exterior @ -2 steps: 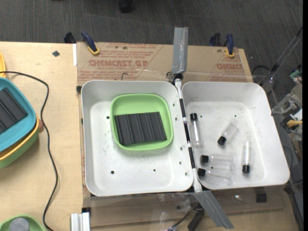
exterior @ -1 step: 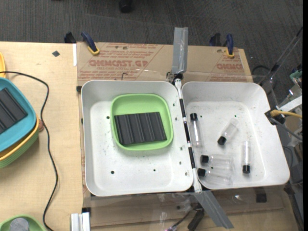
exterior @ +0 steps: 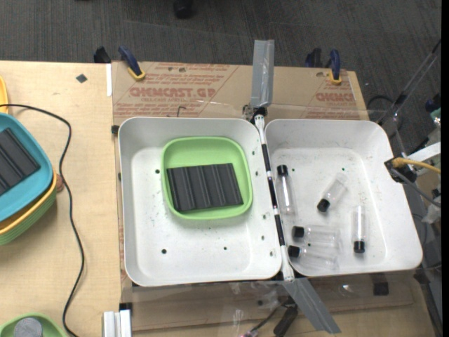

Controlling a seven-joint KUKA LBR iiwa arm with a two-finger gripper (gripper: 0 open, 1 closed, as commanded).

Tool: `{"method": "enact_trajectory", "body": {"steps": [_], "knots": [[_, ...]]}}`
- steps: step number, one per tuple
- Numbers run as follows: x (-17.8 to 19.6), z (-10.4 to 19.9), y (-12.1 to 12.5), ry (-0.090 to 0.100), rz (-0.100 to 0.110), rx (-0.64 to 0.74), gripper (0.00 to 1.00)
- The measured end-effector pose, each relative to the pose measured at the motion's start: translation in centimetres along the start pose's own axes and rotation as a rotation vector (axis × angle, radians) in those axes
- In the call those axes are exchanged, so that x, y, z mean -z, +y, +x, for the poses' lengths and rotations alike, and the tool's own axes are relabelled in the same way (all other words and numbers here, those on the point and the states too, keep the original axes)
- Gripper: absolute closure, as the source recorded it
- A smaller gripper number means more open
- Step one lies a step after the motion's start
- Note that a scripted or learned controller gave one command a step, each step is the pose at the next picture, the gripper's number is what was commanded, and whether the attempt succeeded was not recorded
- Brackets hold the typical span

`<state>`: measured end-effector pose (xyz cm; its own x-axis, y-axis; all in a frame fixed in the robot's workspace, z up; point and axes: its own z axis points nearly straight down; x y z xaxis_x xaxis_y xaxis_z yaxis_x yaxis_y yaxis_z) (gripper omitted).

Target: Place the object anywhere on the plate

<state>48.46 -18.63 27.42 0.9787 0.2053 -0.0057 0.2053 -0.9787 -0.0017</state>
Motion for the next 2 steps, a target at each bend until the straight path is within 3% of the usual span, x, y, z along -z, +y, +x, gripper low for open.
{"method": "enact_trajectory", "body": {"steps": [1,2], "knots": [[-1.2,-0.9,3.5,-0.001,0.0,-0.007,0.0],[-3.1,-0.9,0.6,0.0,0.001,-0.003,0.0]]}}
